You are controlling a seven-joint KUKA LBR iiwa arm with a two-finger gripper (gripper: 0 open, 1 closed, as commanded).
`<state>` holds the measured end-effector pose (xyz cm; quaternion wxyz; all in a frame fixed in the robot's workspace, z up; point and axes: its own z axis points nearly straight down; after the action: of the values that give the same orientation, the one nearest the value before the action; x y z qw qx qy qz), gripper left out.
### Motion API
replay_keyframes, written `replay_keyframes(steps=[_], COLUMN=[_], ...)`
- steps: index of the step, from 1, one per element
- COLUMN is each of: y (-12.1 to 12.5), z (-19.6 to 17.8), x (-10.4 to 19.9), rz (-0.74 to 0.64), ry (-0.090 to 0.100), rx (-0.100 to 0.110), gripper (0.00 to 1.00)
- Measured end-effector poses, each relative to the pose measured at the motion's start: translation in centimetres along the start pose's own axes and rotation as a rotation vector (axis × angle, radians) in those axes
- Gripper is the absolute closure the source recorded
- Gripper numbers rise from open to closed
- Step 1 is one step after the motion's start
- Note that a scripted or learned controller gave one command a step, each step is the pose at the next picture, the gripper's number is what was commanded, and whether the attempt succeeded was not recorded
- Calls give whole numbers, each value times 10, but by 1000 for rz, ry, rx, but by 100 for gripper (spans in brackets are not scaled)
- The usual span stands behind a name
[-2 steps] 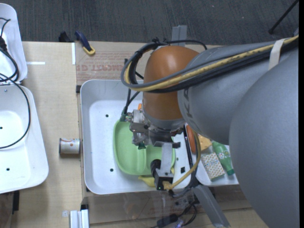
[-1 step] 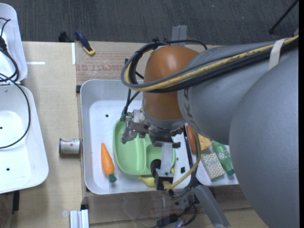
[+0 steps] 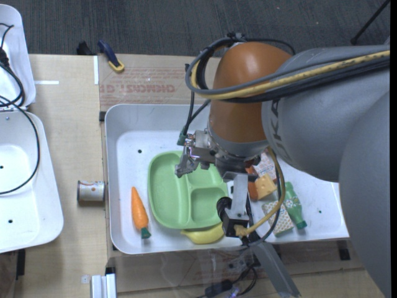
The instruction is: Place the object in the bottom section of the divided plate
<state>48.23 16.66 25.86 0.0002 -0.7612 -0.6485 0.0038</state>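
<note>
A light green divided plate [image 3: 170, 194] lies in the right bin [image 3: 124, 141], left of its middle. My gripper [image 3: 185, 164] hangs over the plate's upper edge, near the ridge between its sections. I see nothing held in it. An orange toy carrot [image 3: 139, 210] lies just left of the plate. A yellow banana [image 3: 205, 234] rests against the plate's lower edge. To the right of the plate, partly under the arm, lie an orange cheese wedge [image 3: 265, 187] and a green bottle [image 3: 293, 207].
A patterned packet [image 3: 280, 221] sits beside the bottle. The left bin [image 3: 37, 222] has a black cable [image 3: 25, 135] looped over it. A small metal cylinder [image 3: 91, 191] lies on the bench between the bins. A blue and yellow clamp [image 3: 110, 56] lies on the cardboard behind.
</note>
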Motion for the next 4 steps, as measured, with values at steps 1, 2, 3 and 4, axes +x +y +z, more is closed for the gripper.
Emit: replay_keyframes(steps=[1, 2, 3, 4], y=[8, 9, 9, 10], z=[36, 30, 30, 25], x=[5, 4, 4, 2], rz=[-212, -210, -209, -208], ry=[0, -5, -5, -10], rx=[3, 9, 9, 16], gripper=[0, 100, 0, 100])
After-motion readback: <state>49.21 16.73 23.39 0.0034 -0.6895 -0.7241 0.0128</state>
